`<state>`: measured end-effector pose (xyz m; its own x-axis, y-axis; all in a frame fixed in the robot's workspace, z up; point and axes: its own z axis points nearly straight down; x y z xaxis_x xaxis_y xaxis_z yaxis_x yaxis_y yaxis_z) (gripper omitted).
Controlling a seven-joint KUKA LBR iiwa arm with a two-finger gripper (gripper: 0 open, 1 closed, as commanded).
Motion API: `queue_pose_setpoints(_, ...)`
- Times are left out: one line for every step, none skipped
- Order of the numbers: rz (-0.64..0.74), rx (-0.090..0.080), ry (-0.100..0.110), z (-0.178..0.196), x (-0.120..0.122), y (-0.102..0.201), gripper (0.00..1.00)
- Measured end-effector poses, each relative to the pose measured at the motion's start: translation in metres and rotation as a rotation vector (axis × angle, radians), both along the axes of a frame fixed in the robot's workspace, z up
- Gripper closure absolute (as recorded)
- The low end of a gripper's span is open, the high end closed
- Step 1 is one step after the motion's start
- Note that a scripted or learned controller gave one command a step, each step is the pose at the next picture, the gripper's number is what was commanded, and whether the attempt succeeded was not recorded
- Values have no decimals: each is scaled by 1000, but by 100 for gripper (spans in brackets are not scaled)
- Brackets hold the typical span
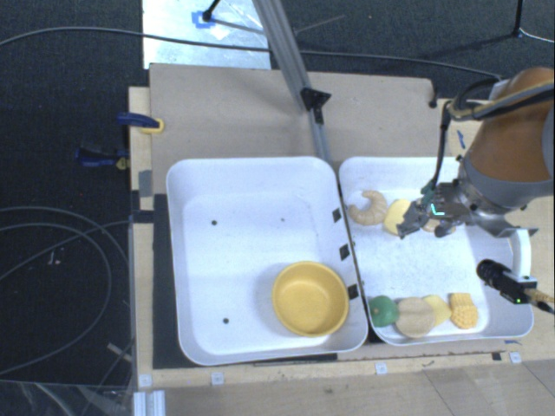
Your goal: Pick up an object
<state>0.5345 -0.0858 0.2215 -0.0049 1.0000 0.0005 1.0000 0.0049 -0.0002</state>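
Two white bins sit side by side on a tan bench board, with dark carpet and loose black cables around it.

How the gripper's jaws stand cannot be told: the gripper (414, 223) is low in the right bin (416, 271), its dark tip touching or just over a pale yellow piece (396, 215) (contact is not clear), with a tan curved piece (369, 208) just beside that at nine o'clock. Along the right bin's six o'clock edge lie a green piece (382, 309), a beige lump (416, 315) and a yellow corn-like piece (463, 310). The left bin (225, 224) holds a yellow bowl (310, 297) at its five o'clock corner. A grey pole (290, 55) slants across the board from twelve o'clock. The arm (512, 146) enters from three o'clock, orange band uppermost, wrist bent down toward the bin.
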Motion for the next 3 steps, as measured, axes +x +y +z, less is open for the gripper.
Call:
queue_pose_setpoints(0, 0, -2, 1, 1, 0, 0)
queue_pose_setpoints(-4, 0, 2, -50, -3, -10, 0)
queue_pose_setpoints(-4, 0, 1, -93, 2, -13, 0)
